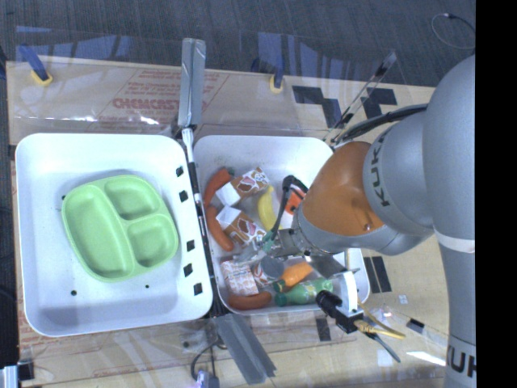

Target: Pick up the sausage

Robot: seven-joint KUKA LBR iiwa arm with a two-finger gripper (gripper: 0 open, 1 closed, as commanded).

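Observation:
The right bin (323,148) holds a pile of toy food. One red-orange sausage (213,187) curves along the bin's left wall, with a second (218,233) just below it. A darker red-brown sausage (251,301) lies at the bin's front edge. My gripper (273,250) reaches down into the middle of the pile beneath the orange wrist band (343,200). It sits to the right of the two left sausages and above the front one. The wrist body and the surrounding items hide its tips.
A yellow banana (266,207), a carrot (296,273), a green vegetable (303,293) and wrapped snack packs (252,182) crowd round the gripper. The left bin (32,217) carries a green compartment plate (121,226). A metal divider (191,87) runs between the bins.

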